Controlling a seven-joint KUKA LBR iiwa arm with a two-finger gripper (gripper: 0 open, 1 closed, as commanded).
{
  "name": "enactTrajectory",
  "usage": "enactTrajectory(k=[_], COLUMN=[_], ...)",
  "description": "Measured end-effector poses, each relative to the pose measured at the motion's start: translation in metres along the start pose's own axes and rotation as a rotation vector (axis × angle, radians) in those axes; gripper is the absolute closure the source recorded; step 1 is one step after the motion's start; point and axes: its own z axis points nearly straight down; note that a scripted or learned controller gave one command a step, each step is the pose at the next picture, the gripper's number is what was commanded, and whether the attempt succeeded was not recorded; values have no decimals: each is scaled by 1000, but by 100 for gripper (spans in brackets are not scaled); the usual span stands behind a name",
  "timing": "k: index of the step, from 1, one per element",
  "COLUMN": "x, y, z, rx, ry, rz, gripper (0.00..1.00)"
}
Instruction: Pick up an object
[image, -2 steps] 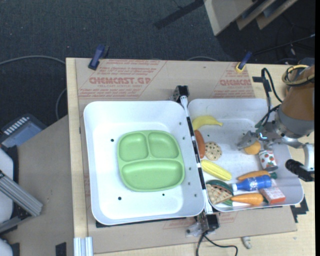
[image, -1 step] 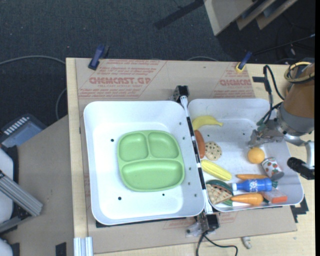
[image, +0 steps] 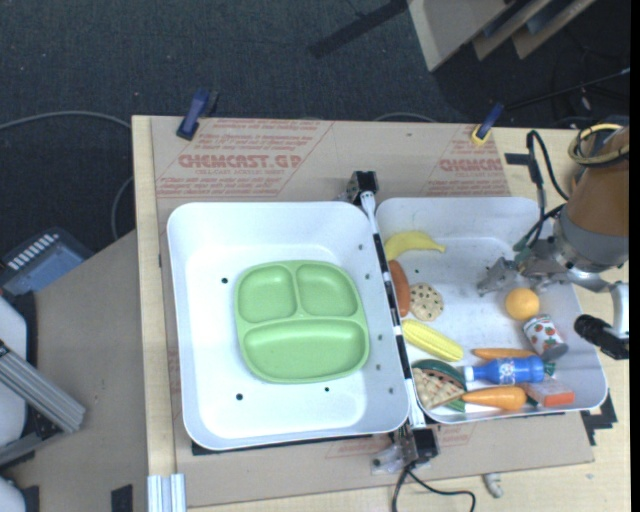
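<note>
**Arm above the right bin, nothing held**

We see the left bin (image: 200, 300) with a green plate (image: 300, 320). The right bin (image: 480, 215) holds toy food: banana (image: 413, 243), orange (image: 521, 303), carrot (image: 495, 398). The gripper (image: 505, 272) hangs open beside the orange, gripping nothing.

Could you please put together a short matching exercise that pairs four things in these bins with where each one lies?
Things:
1. green divided plate
2. banana
3. orange ball
4. blue bottle

Places:
A. right bin, far end, close to the divider
B. right bin, near end, lying on its side between two carrots
C. middle of the left bin
D. right bin, just below the pincer

Pairs: 1-C, 2-A, 3-D, 4-B
</note>
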Motion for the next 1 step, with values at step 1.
enactTrajectory(k=[1], x=[4], y=[-37], z=[15], rx=[3], ry=[0], rz=[1], gripper=[0])
